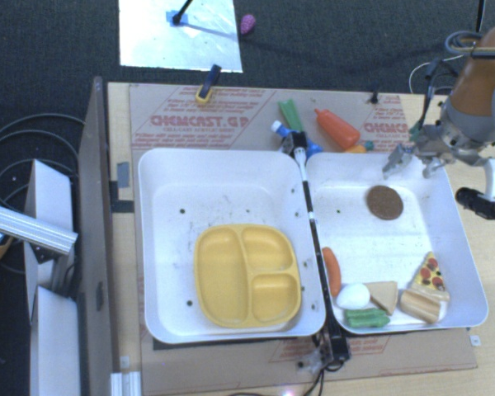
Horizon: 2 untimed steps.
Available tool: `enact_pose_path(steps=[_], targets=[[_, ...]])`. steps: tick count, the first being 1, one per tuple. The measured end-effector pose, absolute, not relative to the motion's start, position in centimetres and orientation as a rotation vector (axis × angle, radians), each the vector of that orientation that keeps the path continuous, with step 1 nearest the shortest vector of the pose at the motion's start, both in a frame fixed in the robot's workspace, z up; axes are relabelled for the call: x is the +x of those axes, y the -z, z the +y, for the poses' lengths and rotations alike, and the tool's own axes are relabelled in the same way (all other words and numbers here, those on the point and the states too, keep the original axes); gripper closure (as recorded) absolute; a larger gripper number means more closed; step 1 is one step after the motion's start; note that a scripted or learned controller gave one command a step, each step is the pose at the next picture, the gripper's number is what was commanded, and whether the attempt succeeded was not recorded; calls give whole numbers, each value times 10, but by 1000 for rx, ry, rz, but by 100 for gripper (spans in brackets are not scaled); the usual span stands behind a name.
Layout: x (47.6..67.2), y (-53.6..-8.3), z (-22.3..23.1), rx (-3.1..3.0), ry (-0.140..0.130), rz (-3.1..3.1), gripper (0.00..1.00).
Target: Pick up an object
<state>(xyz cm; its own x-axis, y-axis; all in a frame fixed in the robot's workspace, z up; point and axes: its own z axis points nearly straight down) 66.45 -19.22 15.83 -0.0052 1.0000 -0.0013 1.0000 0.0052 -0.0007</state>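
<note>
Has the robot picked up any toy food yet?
Not yet. The end effector hangs open above the right bin's top edge with nothing between its fingers. The brown cookie lies nearest it, flat on the bin floor. Reaching down, gripping and lifting are left.

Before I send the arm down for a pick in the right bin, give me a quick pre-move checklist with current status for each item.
1. Gripper free of any object: ok, nothing sits between its fingers, which look spread.
2. Gripper position: ok, it hangs over the top right corner of the right bin.
3. Nearest target exposed: ok, the brown round patty lies alone on the bin floor, apart from other items.
4. Other items crowded: not ok, the pizza slice, bread, egg and green piece cluster at the near edge.
5. Gripper height above the patty: cannot tell from this one view.
6. Yellow tray away from the work: ok, it lies in the left bin.
</note>
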Motion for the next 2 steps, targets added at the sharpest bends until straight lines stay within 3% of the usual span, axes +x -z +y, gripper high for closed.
enact_pose_path(steps=[1,2], targets=[[628,-133,-169,2222,2,2225,0],[632,-99,-177,2220,2,2222,0]])
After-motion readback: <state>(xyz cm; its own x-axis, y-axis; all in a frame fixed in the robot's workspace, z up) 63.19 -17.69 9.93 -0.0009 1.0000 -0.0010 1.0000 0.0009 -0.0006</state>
